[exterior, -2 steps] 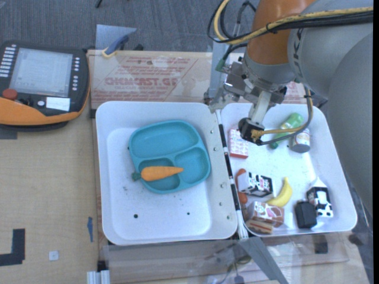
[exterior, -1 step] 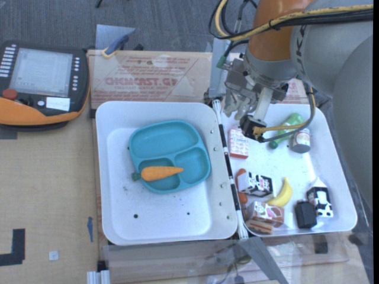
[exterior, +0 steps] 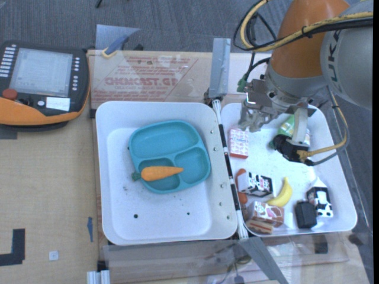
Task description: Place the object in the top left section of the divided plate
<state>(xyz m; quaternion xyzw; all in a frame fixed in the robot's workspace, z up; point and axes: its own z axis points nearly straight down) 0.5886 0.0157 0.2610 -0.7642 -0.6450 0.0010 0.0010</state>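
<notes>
Two shallow white plastic bins on worktop. Left bin held 1 teal divided plate, 3 sections; 1 smooth orange carrot lay across its lower section w/ tip over the rim. Right bin held approx. 7 small items, incl. 1 curved yellow banana & 1 red-white box. Hand hung over right bin's upper part, nothing pinched; whether fingers were spread or pressed together cannot be told

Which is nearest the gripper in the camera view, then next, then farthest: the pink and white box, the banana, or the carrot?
From the gripper:
1. Pink and white box, just below-left, right bin.
2. Banana, lower in the right bin.
3. Carrot, on the blue divided plate, left bin.
</notes>
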